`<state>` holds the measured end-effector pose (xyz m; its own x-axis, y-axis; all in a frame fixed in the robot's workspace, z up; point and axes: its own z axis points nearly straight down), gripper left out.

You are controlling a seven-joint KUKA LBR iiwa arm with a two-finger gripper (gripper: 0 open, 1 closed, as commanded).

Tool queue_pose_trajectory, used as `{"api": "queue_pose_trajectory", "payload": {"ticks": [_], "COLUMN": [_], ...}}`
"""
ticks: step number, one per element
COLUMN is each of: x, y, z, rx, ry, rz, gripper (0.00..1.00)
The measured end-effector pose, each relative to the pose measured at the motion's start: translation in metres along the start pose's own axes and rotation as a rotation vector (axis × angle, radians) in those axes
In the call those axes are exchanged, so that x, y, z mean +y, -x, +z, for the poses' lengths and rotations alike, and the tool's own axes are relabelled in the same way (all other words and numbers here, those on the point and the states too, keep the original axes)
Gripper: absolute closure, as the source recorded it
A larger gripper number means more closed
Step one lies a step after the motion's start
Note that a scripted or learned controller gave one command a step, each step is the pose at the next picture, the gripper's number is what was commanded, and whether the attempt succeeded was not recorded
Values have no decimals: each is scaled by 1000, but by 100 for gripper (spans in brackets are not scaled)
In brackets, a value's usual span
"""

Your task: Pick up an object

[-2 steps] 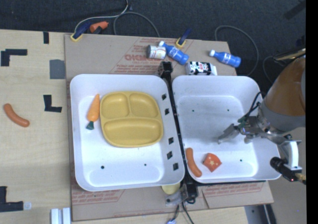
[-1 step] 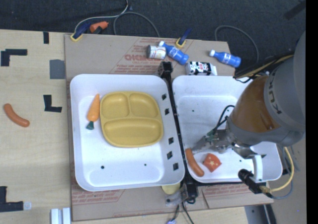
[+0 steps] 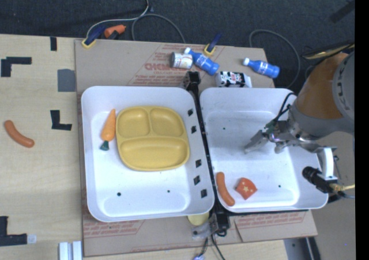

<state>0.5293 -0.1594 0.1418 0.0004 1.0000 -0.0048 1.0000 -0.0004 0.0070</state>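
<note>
1. A red strawberry-like piece is lying near the front wall of the right bin, with an orange sausage lying just beside it on its left, close to the bin's left wall.
2. The gripper is hanging over the bare middle of the right bin, well apart from both of those pieces, which are sitting nearer the front edge and below it in the picture.
3. The gripper is pointing toward the left of the view, and its grey fingers are lying close together and slanting down toward the bin floor; whether they are parted or closed cannot be told from this angle.
4. Nothing is showing between the fingers, and whether the tips are touching the bin floor cannot be told either.
5. The grey arm with its orange band is reaching in over the right bin's right wall.
6. In the left bin, a yellow divided plate is sitting in the middle, and a toy carrot is lying just beside the plate's left rim.
7. Behind the bins on the cardboard, two small blue bottles and a white bottle are lying on their sides.
8. Another sausage is resting on the desk, well to the left of both bins.
</note>
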Motion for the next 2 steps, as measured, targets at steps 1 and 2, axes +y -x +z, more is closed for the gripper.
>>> {"api": "queue_pose_trajectory", "payload": {"ticks": [1, 2], "x": [-47, -8], "y": [-56, 37], "z": [46, -15], "rx": [-5, -3], "ry": [-4, 1], "rz": [5, 4], "gripper": [0, 0]}}
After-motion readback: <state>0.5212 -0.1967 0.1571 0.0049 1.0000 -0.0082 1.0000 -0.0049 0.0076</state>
